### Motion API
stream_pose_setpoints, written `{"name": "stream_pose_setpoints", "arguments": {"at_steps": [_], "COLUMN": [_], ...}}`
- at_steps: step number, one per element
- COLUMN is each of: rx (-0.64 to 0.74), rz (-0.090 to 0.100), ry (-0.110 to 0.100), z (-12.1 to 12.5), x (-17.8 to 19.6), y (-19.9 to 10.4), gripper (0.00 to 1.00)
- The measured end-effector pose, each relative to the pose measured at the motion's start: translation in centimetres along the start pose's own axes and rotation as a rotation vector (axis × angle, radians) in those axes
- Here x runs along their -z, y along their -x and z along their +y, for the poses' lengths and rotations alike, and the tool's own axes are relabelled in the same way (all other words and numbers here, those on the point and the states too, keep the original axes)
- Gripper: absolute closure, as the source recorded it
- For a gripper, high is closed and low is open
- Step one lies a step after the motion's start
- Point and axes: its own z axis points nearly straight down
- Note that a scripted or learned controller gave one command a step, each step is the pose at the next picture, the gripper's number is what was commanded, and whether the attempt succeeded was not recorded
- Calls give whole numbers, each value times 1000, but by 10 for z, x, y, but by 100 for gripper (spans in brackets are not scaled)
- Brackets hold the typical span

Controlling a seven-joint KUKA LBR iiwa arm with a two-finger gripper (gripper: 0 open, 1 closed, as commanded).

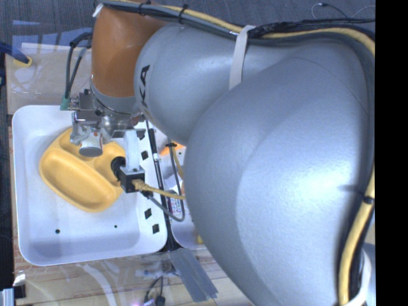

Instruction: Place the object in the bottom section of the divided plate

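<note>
A yellow divided plate [75, 177] lies in the left white bin [38, 234], toward its upper middle. The grey arm with its orange band [118, 43] reaches in from the right and hangs over the plate's upper right part. The gripper [89, 142] sits directly above the plate's top edge; its fingers point down, away from the camera. Whatever lies between them is hidden by the wrist. An orange patch [173, 148] peeks out beside the arm near the bins' shared wall.
The arm's big grey body covers most of the right bin [182, 234]. A cable and black connector [131, 180] hang by the plate's right side. The left bin's lower floor shows bare white with small dark specks.
</note>
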Motion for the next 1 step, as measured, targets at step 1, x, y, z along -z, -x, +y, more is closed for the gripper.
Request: {"name": "stream_pose_setpoints", "arguments": {"at_steps": [1], "rx": [29], "rz": [2], "ry": [2], "z": [-14], "x": [122], "y": [30], "gripper": [100]}}
